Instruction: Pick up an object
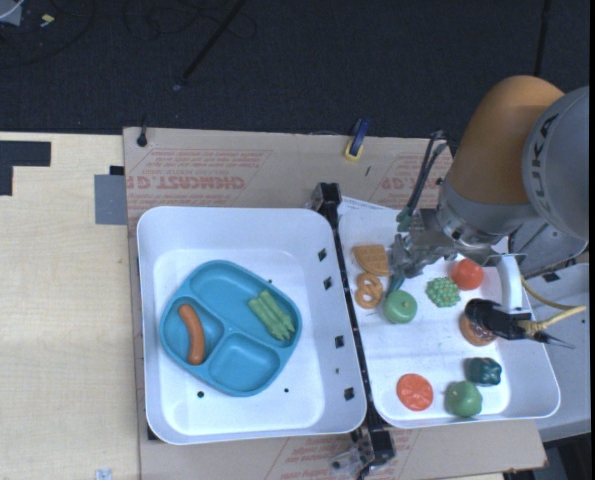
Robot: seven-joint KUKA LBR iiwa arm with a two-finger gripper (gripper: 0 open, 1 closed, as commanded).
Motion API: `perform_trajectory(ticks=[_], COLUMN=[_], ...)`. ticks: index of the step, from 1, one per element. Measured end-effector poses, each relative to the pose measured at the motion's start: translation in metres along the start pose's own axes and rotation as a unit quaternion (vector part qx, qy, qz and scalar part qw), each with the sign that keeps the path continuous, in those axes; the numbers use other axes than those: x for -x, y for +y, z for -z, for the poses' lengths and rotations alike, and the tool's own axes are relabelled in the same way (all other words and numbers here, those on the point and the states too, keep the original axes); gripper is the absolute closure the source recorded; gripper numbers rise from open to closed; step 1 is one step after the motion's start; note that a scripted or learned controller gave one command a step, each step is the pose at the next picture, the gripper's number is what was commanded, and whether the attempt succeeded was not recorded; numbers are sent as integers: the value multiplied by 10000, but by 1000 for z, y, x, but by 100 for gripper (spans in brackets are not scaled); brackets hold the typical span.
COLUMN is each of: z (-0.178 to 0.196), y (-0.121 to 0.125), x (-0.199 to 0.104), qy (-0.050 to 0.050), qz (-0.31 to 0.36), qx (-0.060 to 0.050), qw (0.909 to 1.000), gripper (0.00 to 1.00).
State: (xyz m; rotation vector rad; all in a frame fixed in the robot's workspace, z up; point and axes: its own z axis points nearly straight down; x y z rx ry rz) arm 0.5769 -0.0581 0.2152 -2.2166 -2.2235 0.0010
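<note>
My gripper (402,273) hangs low over the left part of the right bin (537,408), reaching in from the right. Its tip is just above a round green fruit (401,308) and beside a pretzel (368,290). A tan waffle piece (372,258) lies just left of the gripper. A bumpy green piece (442,291) and a red tomato (467,273) lie to its right. I see nothing lifted off the bin floor.
Also in the right bin are a brown ring (474,330), a dark green pepper (484,371), a green ball (464,399) and an orange-red slice (414,392). The left bin (162,233) holds a blue sectioned plate (232,363) with a sausage (192,332) and green beans (273,314).
</note>
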Motion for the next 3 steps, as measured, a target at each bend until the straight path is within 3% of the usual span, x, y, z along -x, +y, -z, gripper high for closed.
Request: perform_trajectory(ticks=[2,3], z=[21,18], y=[26,19], x=[-70,-55], qy=[2,-8], qz=[0,-28], qx=[7,-12], qw=[10000,10000], gripper=[100,100])
